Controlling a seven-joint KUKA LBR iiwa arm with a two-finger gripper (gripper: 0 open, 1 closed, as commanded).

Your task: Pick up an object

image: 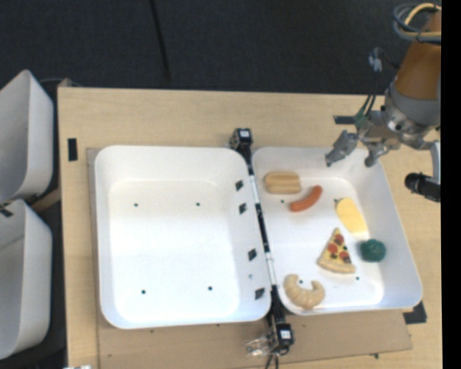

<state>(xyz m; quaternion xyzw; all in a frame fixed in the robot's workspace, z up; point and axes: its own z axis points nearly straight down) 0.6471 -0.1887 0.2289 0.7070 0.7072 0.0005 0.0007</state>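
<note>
The right bin (pixel 369 298) holds several toy foods: a bread roll (pixel 282 181), a red sausage (pixel 306 198), a yellow piece (pixel 351 215), a pizza slice (pixel 336 254), a green lump (pixel 372 250) and a croissant (pixel 303 292). My gripper (pixel 356 149) hangs over the bin's far right corner, above and to the right of the sausage. Its two grey fingers are spread apart with nothing between them.
The left bin (pixel 115 167) lies beside the right one, joined along a black-clipped middle edge (pixel 255 221). Both bins rest on a wooden bench (pixel 154 114). White containers (pixel 15 144) stand off the bench at the far left.
</note>
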